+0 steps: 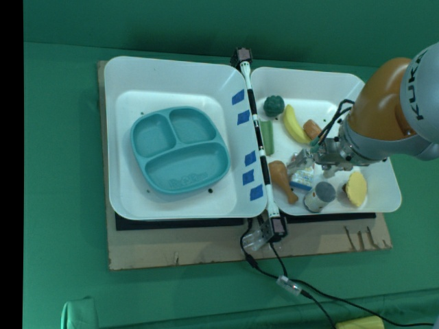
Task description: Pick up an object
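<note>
On the green table (pixel 62 149) sit two white bins side by side: the left bin (pixel 123 177) holds a teal plate (pixel 180 151) with three sections, and the right bin (pixel 384 194) holds the small items. The arm (pixel 387 112) reaches in from three o'clock, and its claw (pixel 305 162) hangs low near the middle of the right bin; whether it is apart or together I cannot tell, and nothing shows between its tips. Just at six o'clock of the claw lies a small blue-and-white carton (pixel 302 181), close under it. A drumstick (pixel 282 179) lies at eight o'clock of the claw, a can (pixel 319 196) at five o'clock, and a yellow wedge (pixel 356 188) beside the can toward three o'clock. At twelve o'clock lie a banana (pixel 294 124), a carrot (pixel 313 129), broccoli (pixel 274 105) and a cucumber (pixel 267 137).
</note>
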You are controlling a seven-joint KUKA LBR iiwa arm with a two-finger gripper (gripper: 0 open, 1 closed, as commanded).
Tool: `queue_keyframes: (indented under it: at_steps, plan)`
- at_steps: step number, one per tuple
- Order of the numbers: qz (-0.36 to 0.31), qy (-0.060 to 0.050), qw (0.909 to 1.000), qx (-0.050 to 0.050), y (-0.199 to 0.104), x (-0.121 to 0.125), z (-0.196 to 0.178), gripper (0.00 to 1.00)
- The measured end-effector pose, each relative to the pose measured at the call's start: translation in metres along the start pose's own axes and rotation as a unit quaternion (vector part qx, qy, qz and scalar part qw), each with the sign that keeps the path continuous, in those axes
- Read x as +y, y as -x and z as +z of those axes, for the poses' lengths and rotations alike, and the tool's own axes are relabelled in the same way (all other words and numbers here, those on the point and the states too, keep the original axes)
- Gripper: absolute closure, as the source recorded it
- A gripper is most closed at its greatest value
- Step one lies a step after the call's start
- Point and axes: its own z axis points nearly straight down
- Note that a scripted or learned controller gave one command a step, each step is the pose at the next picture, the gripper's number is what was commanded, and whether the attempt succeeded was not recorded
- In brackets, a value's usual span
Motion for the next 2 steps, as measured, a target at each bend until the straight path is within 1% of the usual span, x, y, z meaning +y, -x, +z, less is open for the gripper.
queue_keyframes:
  at_steps: [1,2]
  plan:
    - [0.0,0.001,1.0,0.0,0.0,-0.007,0.0,0.0]
    - [0.002,0.004,1.0,0.0,0.001,-0.004,-0.012,1.0]
